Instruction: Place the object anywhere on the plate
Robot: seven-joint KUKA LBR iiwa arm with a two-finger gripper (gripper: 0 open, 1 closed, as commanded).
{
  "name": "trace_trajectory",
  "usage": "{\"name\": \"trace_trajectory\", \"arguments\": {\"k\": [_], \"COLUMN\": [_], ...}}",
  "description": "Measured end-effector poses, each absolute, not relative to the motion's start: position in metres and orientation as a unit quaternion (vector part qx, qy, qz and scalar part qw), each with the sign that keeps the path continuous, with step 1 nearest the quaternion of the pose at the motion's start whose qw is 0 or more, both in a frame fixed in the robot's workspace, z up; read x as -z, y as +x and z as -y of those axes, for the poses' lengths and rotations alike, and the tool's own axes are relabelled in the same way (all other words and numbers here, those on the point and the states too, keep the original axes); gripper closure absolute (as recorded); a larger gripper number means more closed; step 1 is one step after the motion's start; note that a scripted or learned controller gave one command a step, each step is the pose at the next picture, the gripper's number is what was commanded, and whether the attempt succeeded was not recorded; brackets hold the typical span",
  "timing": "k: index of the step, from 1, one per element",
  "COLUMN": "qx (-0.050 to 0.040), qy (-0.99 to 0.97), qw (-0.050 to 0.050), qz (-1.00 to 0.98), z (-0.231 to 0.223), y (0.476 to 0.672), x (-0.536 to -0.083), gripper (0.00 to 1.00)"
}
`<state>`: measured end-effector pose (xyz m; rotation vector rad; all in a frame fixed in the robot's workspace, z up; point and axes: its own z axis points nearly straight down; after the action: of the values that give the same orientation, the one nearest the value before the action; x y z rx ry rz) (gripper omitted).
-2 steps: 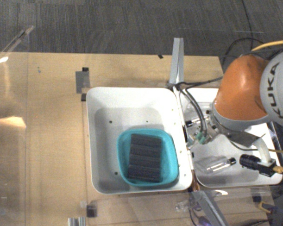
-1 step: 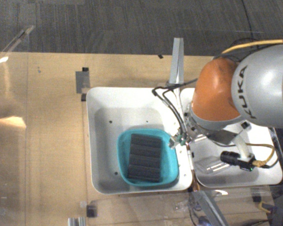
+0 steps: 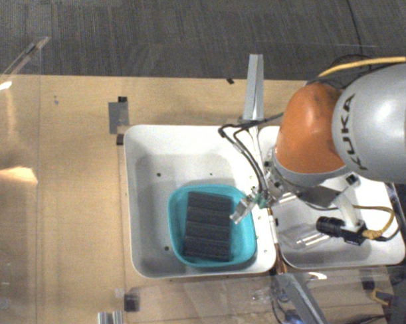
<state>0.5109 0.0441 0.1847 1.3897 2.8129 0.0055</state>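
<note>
Inside the left bin (image 3: 144,193), toward its near right part, sits a teal plate (image 3: 178,212), squarish with rounded corners. On it lies the object (image 3: 208,225), a dark grey ribbed block with grooves running across it, its long side running from the plate's far edge to its near edge, tilted a little. The block covers most of the plate's middle and rests wholly within the rim.

Just beside the block's right edge, above the plate's right rim, is the gripper (image 3: 242,210), a small pale metal tip with a touch of green behind it. It reaches in from the right, across the wall shared by the two bins. Nothing shows between its fingers; the block lies flat on the plate to its left, close by but seemingly apart from it. Whether the fingers stand spread or pressed together I cannot tell, as the tip is too small and partly blurred.

Behind the gripper, the arm (image 3: 374,125) fills the upper right, grey with an orange band (image 3: 308,138) over the wrist, and black cables (image 3: 239,143) loop from it down toward the tip. The right bin (image 3: 392,254) lies largely under the arm; a black connector with a yellow lead (image 3: 342,229) hangs over it.
</note>
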Motion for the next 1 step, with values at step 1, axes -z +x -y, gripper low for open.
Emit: {"name": "trace_trajectory", "arguments": {"k": [1], "qx": [-0.0024], "qy": [0.487], "qw": [0.004], "qz": [-0.873], "z": [0.0167], "y": [0.4892], "x": [-0.2626], "gripper": [0.00]}}
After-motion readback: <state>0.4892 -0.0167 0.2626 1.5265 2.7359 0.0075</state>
